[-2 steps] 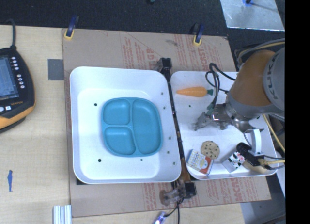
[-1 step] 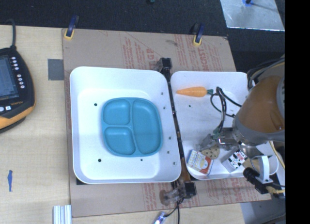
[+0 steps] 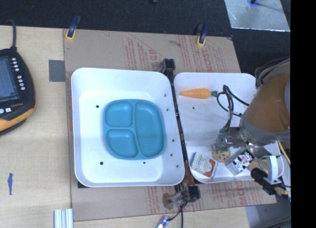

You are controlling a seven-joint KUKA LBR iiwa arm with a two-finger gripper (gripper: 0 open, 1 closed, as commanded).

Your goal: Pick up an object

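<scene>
Nearest me, the arm reaches over the right bin, its gripper low by the front corner; I cannot tell its opening. From my screen, the left bin holds a blue tray. Right bin: carrot at the back, carton in front, cookie just under the gripper.

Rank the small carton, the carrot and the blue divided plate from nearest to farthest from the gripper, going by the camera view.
From the gripper, low in the right bin:
1. Small carton, just left of it at that bin's front edge.
2. Carrot, at the far end of the same bin.
3. Blue divided plate, in the middle of the left bin.
</scene>
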